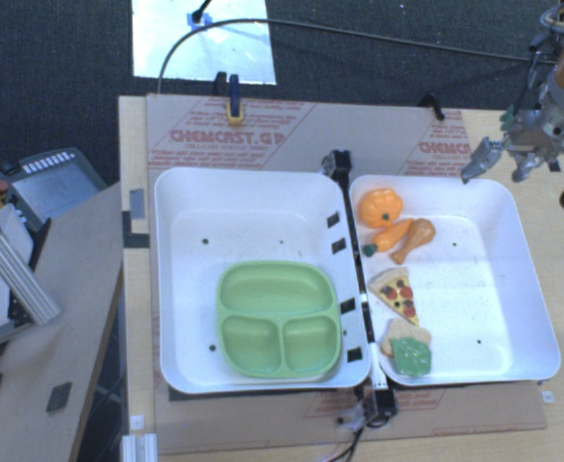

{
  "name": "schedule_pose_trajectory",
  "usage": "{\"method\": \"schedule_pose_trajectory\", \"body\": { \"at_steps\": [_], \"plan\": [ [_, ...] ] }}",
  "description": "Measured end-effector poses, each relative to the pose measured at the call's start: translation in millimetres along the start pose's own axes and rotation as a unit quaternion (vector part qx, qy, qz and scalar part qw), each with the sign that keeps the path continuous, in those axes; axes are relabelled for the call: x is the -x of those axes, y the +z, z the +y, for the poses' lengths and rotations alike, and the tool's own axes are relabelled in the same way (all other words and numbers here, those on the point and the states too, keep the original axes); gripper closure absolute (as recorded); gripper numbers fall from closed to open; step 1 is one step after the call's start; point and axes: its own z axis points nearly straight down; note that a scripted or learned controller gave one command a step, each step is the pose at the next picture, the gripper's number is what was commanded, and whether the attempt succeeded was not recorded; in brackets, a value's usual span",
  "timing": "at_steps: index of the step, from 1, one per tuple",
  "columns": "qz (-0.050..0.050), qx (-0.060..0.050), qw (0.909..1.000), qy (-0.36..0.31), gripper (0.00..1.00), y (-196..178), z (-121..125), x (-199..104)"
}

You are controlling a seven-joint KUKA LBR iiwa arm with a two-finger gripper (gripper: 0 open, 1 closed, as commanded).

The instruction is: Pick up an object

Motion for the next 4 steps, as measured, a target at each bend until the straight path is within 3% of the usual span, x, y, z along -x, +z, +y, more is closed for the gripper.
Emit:
{"method": "schedule_pose_trajectory", "body": {
  "at_steps": [1, 4],
  "plan": [
    [-0.001, 0.006, 1.0, -0.001, 0.0, -8, 2, -1],
    [-0.001, 0.005, 1.0, -0.002, 0.0, 165, 0, -1]
  ]
}}
